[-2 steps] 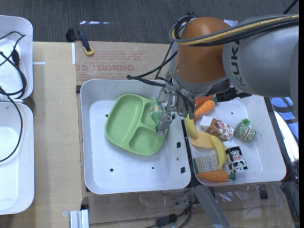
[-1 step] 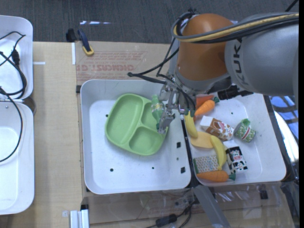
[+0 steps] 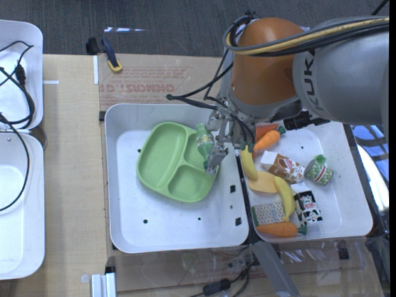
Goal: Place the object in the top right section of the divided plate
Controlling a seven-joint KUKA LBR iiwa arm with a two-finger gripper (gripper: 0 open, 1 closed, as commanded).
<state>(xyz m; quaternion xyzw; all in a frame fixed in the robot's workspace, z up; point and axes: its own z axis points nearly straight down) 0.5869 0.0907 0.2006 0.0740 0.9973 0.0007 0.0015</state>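
A smooth, glossy green divided plate (image 3: 167,163) with rounded sections lies tilted in the left white bin (image 3: 124,228). The metal gripper (image 3: 213,147) hangs at the plate's right rim; its fingers pinch a small clear-green bottle (image 3: 203,140), held over that rim.

Bare bin floor lies open below and left of the plate. The right bin (image 3: 346,221) is crowded: carrot (image 3: 267,140), bananas (image 3: 284,193), a cow-print carton (image 3: 307,208). The arm (image 3: 322,67) reads "KUKA"; the brown cardboard's (image 3: 154,82) red print is upside down and unreadable.
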